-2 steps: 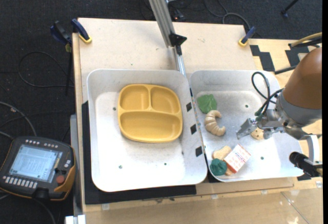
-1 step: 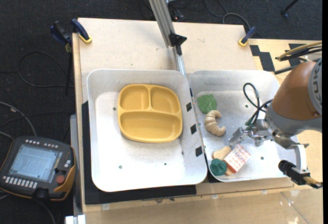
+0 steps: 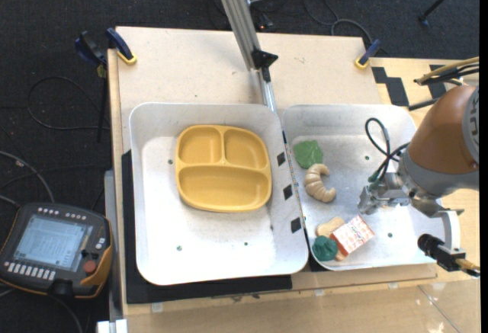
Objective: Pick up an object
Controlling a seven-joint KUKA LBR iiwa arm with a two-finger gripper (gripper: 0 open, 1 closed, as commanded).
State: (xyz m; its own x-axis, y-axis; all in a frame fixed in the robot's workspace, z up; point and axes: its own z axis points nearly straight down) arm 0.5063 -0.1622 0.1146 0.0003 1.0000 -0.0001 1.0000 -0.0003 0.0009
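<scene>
The right bin [image 3: 347,122] holds a green leaf-shaped piece [image 3: 308,152], a tan croissant-like piece [image 3: 320,183], a red and white box [image 3: 353,235], a small tan lump [image 3: 329,227] and a dark green lump [image 3: 325,248]. My gripper [image 3: 375,199] hangs over the right half of this bin, just above and to the right of the red and white box. The wrist hides its fingers. Nothing is seen held in it.
The left bin [image 3: 152,194] carries a yellow divided tray [image 3: 223,168]. A slanted metal pole [image 3: 238,8] runs down to the gap between the bins. A teach pendant [image 3: 52,246] lies on the floor at the lower left. Clamps [image 3: 366,53] grip the board's far corners.
</scene>
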